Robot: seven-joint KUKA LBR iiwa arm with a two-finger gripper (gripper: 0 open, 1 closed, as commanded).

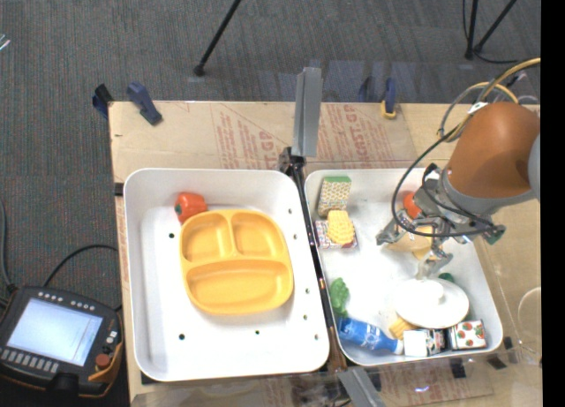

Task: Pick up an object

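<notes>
One white dish point(432, 303) under the gripper point(433, 260) looked stiff, slippery; rim grip likely best; finger state unclear.

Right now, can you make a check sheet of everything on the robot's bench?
Surface: cardboard-topped bench bearing a left white bin and a right white bin.
Job's things: right bin holds a round white plate, blue bottle, green toy, yellow corn-like toy, small printed boxes.
Clutter: yellow divided tray and red pepper toy in left bin.
Grippers: gripper above right bin, over the plate.
Cables: yellow and black loops by the arm.
Surroundings: grey carpet, tripod legs, handheld controller.
</notes>
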